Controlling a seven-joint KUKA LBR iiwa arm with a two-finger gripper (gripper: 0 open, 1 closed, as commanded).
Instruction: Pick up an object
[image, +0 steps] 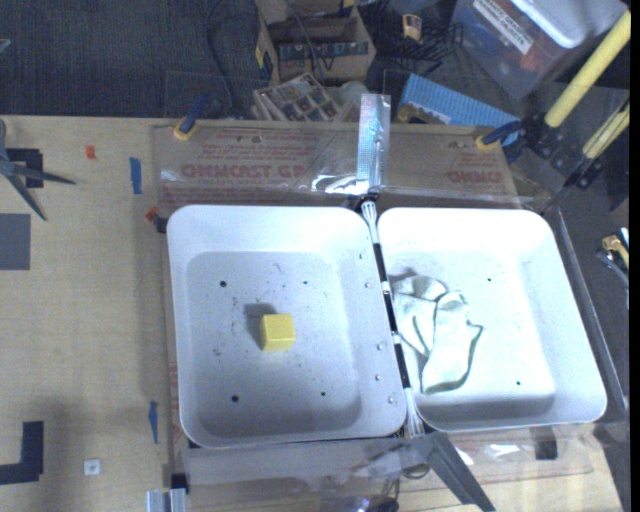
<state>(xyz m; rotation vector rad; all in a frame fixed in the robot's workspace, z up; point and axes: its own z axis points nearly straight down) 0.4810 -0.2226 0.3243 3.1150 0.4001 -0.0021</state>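
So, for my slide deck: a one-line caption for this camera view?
Yellow block in the left bin; crumpled white cloth in the right bin.

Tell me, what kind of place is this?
Probably a robot lab workbench: two white bins sit side by side, one holding a yellow block, the other a white cloth, with cables and clutter behind.

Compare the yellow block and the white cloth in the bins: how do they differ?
The yellow block is a compact, solid-looking cube; the white cloth is limp, crumpled and spread out. The block is bright yellow against its bin; the cloth is white with a dark edge and blends into its bin. The block sits near the middle of the left bin; the cloth lies against the left wall of the right bin. Both rest loose on a bin floor.
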